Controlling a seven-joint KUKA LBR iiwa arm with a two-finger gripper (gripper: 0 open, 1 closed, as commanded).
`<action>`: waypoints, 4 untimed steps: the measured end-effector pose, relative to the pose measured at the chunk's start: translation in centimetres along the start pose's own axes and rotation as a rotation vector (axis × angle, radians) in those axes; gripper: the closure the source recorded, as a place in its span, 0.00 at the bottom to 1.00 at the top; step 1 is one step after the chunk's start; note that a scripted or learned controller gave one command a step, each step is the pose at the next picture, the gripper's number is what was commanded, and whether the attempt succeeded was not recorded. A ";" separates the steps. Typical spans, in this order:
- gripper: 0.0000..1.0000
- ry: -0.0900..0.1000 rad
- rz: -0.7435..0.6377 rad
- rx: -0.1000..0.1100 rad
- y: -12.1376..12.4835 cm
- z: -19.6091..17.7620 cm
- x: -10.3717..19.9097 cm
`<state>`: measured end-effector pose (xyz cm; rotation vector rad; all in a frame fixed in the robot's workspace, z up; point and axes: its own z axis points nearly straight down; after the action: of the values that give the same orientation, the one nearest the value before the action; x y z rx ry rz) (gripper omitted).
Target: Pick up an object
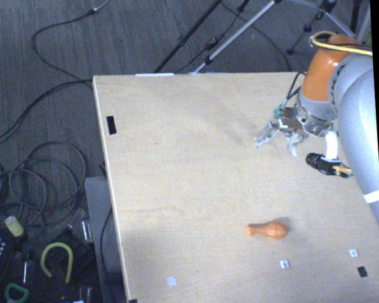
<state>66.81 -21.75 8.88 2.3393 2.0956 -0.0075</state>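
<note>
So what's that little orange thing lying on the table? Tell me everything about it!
The orange thing is small, with a round fat end on the right and a thin neck pointing left, a bit like a tiny gourd or a deflated balloon. It looks smooth; what it is made of is hard to tell. It lies flat on its side on the pale wooden table, toward the near edge. Nothing touches it except the table. The gripper is up above it in the picture, well away from it.

Orange object (pixel 268 230) on pale, perhaps tan, bench top (pixel 191 179)
</note>
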 end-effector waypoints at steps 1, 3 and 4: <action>0.00 0.000 -0.164 -0.003 0.0 -1.9 0.3; 1.00 -0.001 -0.568 -0.005 0.2 -0.6 -0.4; 1.00 0.003 -0.434 -0.005 0.1 -8.4 -0.2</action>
<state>66.89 -21.94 17.23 1.8326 2.5495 0.0005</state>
